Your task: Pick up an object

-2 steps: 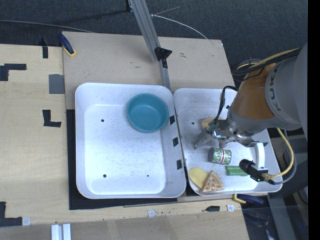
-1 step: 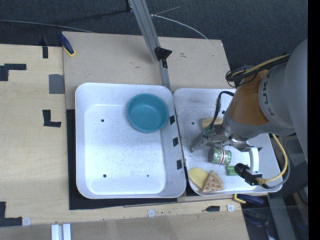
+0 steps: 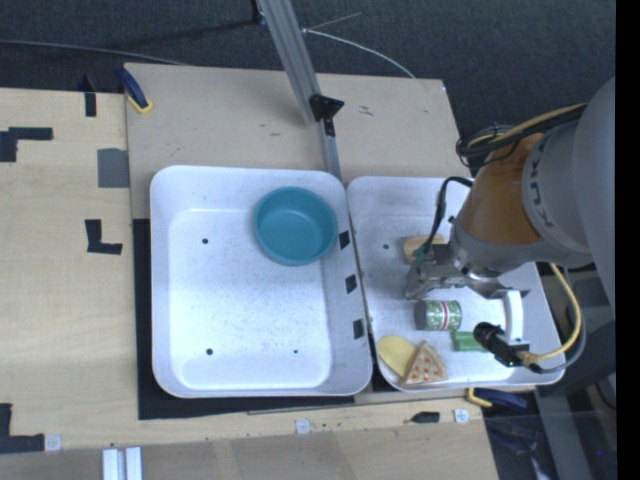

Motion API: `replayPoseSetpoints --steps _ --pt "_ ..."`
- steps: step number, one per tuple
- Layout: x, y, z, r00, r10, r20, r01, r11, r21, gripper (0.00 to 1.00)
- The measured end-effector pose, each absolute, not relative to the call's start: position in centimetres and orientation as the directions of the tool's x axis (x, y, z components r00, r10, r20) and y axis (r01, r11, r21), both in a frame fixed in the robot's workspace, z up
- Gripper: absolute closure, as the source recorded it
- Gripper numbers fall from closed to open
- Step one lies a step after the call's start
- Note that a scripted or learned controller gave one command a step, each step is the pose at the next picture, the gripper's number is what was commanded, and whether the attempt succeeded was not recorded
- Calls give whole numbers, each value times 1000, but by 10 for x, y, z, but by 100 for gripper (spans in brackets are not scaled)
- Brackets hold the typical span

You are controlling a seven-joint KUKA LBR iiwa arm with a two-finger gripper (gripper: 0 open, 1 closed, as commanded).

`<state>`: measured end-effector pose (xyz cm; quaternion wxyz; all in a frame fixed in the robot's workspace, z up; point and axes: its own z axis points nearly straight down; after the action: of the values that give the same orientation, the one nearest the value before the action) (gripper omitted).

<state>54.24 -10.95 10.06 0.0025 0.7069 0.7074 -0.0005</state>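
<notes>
A small green can (image 3: 439,315) lies on its side in the right bin (image 3: 385,208), its long axis running left to right across the view, one end toward the bin's left wall and the other toward a small green block (image 3: 465,341) just beside it. A pale yellow piece (image 3: 395,349) and a pizza-slice toy (image 3: 425,365) lie near the bin's front edge, close below the can. A yellowish object (image 3: 417,245) sits further back, partly hidden by the arm. The arm reaches in from the right, its orange band above the wrist, bent downward over the right bin. The gripper (image 3: 421,280) points down just above the can; whether it is open or closed cannot be told. The left bin (image 3: 200,268) holds a blue bowl (image 3: 294,225), upright, near its back right corner. Both bins rest on the desk (image 3: 60,268).
</notes>
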Motion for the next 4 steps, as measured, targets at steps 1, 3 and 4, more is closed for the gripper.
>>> replayPoseSetpoints --steps 1,3,4 --pt "538 -116 147 0 1000 0 1000 0 2 100" --pt "549 -110 269 -2 1000 -1 1000 2 6 100" --pt "555 -56 250 -6 1000 1 1000 6 -2 100"
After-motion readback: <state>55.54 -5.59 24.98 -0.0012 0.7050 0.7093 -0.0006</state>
